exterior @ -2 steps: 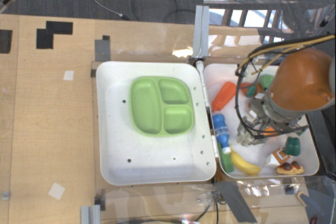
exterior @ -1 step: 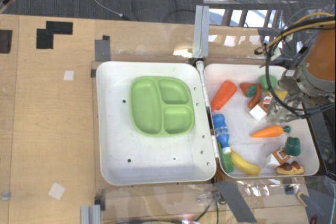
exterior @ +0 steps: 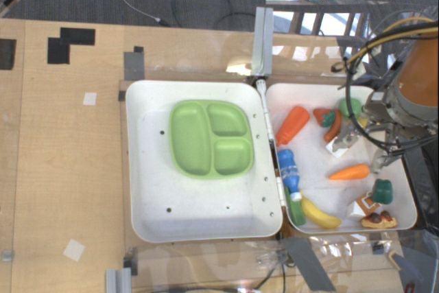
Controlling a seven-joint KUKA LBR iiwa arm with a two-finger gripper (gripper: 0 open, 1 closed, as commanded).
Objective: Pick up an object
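Camera view: two shallow white bins sit side by side on the table. The left bin [exterior: 147, 216] carries a green divided plate [exterior: 210, 138], lying flat near its centre. The right bin [exterior: 312, 168] holds the loose toys, the candidates for picking: a large orange carrot [exterior: 293, 123] near the dividing wall, a blue bottle [exterior: 288, 171] and a yellow banana [exterior: 319, 214] along the lower left, a small carrot [exterior: 350, 173] at mid-bin, and a dark green cup [exterior: 382, 191] near the right wall. The gripper [exterior: 363, 147] hangs low over the bin's right half, just above the small carrot, presumably poised to descend. Nothing shows between the jaws; their opening cannot be told.
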